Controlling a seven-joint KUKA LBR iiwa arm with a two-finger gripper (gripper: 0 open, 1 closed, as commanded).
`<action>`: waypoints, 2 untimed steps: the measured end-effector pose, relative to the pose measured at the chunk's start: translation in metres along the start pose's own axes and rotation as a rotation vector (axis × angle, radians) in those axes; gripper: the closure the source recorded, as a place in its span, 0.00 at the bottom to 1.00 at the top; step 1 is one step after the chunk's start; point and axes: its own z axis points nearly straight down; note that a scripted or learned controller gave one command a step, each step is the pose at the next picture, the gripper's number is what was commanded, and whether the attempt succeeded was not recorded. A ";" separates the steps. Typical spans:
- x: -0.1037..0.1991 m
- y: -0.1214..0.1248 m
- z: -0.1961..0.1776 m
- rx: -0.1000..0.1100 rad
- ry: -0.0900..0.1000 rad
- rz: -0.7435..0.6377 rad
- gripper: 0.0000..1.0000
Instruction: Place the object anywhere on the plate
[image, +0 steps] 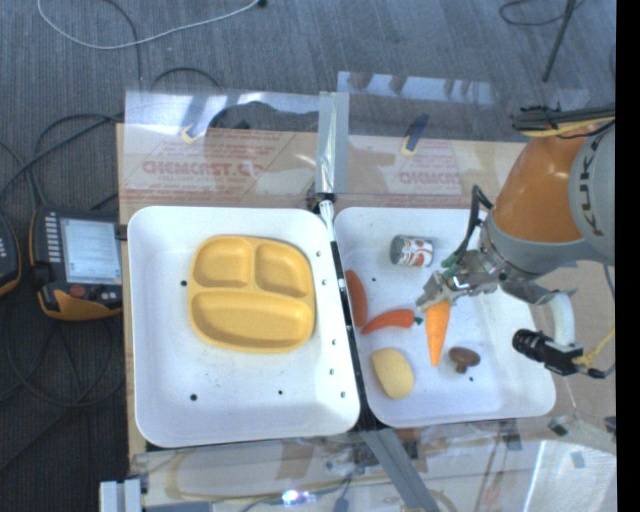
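Note:
A yellow plate with three compartments lies in the left white bin. My gripper hangs over the right bin, right at the thick upper end of an orange carrot, which lies with its tip toward the near edge. The carrot's top meets the gripper's underside, and the contact itself is hidden. A red chili lies just left of the carrot.
The right bin also holds a small tin can at the back, an orange-red sausage along the left wall, a yellow potato and a brown mushroom near the front. A pendant lies left of the bench.

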 end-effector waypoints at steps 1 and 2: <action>0.061 0.054 0.013 0.002 -0.002 -0.110 1.00; 0.152 0.089 0.011 0.002 -0.002 -0.276 1.00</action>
